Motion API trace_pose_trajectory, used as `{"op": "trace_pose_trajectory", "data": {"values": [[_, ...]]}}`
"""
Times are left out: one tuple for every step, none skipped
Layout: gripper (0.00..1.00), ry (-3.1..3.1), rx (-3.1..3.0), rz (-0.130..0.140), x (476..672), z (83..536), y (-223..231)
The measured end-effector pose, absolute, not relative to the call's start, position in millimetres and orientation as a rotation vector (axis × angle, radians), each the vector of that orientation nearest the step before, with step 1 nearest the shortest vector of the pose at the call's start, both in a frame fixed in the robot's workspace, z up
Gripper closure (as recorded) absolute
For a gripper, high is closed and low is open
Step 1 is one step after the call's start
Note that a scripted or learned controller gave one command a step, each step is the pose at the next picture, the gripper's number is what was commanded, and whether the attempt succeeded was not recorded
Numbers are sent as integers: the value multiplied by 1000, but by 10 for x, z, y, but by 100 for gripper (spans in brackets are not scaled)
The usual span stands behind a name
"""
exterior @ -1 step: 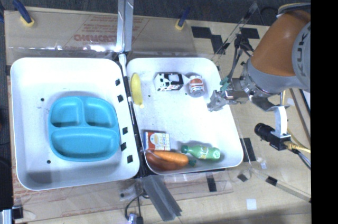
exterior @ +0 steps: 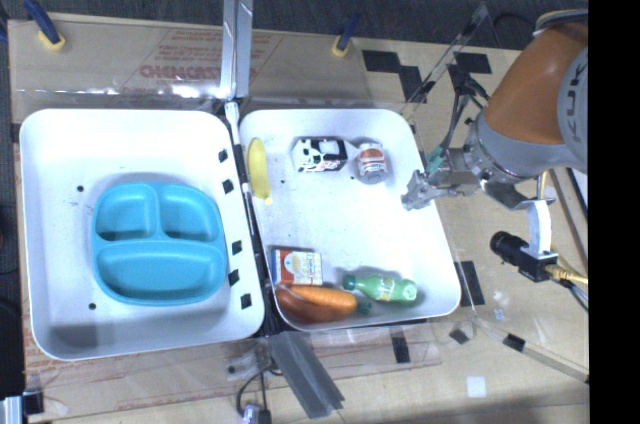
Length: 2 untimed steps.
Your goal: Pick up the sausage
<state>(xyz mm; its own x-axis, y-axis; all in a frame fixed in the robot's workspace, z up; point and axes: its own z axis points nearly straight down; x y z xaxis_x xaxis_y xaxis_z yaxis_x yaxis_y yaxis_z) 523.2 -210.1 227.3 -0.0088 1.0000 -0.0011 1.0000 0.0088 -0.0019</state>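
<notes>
The sausage is a long orange-brown piece lying flat along the front wall of the right bin. It sits just below a small carton and touches the green bottle at its right end. My gripper hangs over the right rim of that bin, far behind and to the right of the sausage, with nothing visibly in it. The arm's grey wrist and orange band lie off the bin to the right.
The right bin also holds a yellow banana by its left wall, a black-and-white cow-patterned item, a small can, a carton and a green bottle. In the left bin lies a blue divided plate.
</notes>
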Motion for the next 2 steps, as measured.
{"op": "trace_pose_trajectory", "data": {"values": [[0,-2231,-2212,3,5232,2274,-2101],[0,-2244,-2196,3,5392,919,-2086]]}}
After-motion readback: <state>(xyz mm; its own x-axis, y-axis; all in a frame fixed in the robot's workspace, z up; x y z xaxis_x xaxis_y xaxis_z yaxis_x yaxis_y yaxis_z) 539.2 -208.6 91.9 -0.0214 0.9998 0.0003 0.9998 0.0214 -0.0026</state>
